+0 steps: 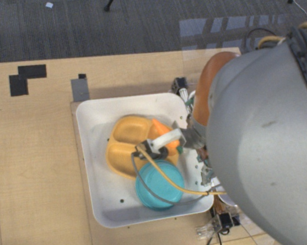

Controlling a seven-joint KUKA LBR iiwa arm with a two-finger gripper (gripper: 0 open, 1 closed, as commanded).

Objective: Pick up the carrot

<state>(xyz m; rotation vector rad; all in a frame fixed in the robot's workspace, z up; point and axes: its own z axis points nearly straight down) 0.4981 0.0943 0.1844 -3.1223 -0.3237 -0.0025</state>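
Observation:
The carrot is orange and lies in the left white bin, near its right wall. It rests against a yellow rounded object. A small green bit shows at the carrot's lower right end. My gripper reaches in from the right at the bin's right wall, right beside the carrot. The big grey arm covers most of the gripper, and a pale bracket crosses over the carrot's lower part. I see nothing held.
A teal round object sits in the bin's lower middle, just below the yellow one. The arm's grey body covers the right bin. The wooden bench lies to the left, with black marks at its upper left.

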